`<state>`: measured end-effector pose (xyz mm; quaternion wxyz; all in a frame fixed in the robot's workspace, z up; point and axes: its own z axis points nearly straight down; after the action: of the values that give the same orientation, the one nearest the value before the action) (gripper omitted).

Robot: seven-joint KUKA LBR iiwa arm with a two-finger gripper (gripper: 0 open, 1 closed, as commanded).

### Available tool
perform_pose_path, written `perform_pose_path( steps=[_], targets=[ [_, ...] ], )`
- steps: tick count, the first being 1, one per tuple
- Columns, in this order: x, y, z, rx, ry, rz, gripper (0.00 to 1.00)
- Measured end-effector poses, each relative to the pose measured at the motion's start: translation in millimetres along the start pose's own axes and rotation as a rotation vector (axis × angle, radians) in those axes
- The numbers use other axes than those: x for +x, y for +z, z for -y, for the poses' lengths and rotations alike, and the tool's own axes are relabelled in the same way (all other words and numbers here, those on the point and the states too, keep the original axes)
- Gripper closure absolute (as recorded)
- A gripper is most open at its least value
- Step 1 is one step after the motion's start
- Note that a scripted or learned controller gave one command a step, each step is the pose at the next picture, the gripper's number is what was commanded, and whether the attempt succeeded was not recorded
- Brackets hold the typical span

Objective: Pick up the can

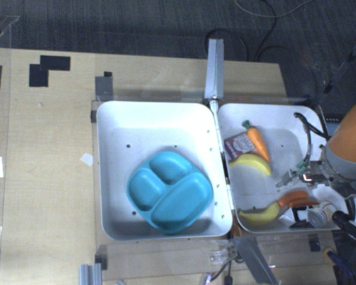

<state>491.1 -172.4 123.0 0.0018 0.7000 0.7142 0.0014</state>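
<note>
A small silvery, round-ended thing [316, 217] lies in the front right corner of the right bin [285, 114]; it may be the can, but it is too small and too hidden to be sure. My gripper [298, 177] hangs low over the right side of that bin, just above an orange-red elongated thing [296, 198] and left of the silvery thing. The grey arm with its orange band [353, 136] comes in from the right edge and covers part of the bin's right side.
In the right bin lie a carrot [257, 140], a purple-red packet [238, 144], a yellow fruit [250, 162] and another yellow fruit [262, 214] at the front wall. The left bin [115, 159] holds a blue divided plate [169, 190].
</note>
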Motion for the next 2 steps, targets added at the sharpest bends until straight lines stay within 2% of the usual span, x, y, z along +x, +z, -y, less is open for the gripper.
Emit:
perform_pose_path(
  steps=[1,2],
  targets=[
    [10,34,-95,-0.009,-0.032,0.003,0.00],
    [-33,39,-170,0.020,0.066,-0.007,0.00]
  ],
)
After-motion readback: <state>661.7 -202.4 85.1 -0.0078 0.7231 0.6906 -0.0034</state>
